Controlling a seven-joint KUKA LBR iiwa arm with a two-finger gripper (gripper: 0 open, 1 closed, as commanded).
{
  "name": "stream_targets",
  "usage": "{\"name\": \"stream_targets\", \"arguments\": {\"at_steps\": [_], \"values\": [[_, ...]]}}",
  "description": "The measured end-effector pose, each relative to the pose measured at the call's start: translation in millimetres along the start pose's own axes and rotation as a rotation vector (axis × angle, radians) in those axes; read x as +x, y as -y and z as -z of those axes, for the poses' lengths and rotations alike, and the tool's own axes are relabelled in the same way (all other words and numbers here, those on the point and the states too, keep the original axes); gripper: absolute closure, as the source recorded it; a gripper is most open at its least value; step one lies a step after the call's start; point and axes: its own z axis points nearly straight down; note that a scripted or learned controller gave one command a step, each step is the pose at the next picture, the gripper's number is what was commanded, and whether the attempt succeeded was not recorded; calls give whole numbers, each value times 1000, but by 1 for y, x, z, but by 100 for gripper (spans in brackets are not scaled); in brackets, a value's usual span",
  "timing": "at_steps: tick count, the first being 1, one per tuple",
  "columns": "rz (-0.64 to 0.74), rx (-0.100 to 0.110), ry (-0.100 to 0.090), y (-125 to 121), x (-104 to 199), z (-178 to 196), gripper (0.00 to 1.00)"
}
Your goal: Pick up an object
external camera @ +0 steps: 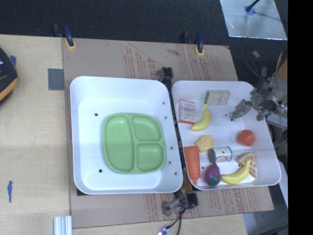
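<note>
Your gripper (250, 108) hangs over the far right part of the right bin (222, 88), fingers spread apart with nothing between them.

Nearest to it, just toward you and below the fingertips, sits a small red tomato (246, 137), round and glossy, lying free on the bin floor. Off to the gripper's left lies a yellow banana (203, 121), curved, with a green stem end pointing up toward a small checkered packet (218, 97). Further left of that is a red-and-white packet (186, 111) against the bin wall.

Well below the gripper, along the near side of the bin, you have a cluster: a yellow crinkled piece (205, 143), a small can (220, 154) on its side, an orange carrot (192, 164), a purple eggplant-like piece (212, 175), a second banana (235, 176) and a pizza slice (248, 161) touching it.

Far to the gripper's left, the left bin (83, 92) holds a green divided plate (133, 143) lying flat near its middle.
</note>
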Motion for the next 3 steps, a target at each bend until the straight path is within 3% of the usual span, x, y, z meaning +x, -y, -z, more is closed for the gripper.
{"name": "stream_targets", "arguments": {"at_steps": [1, 2, 3], "values": [[1, 1, 0, 0, 63, -109, 0], [-1, 1, 1, 48, 87, -109, 0], [3, 2, 2, 48, 86, -99, 100]]}}
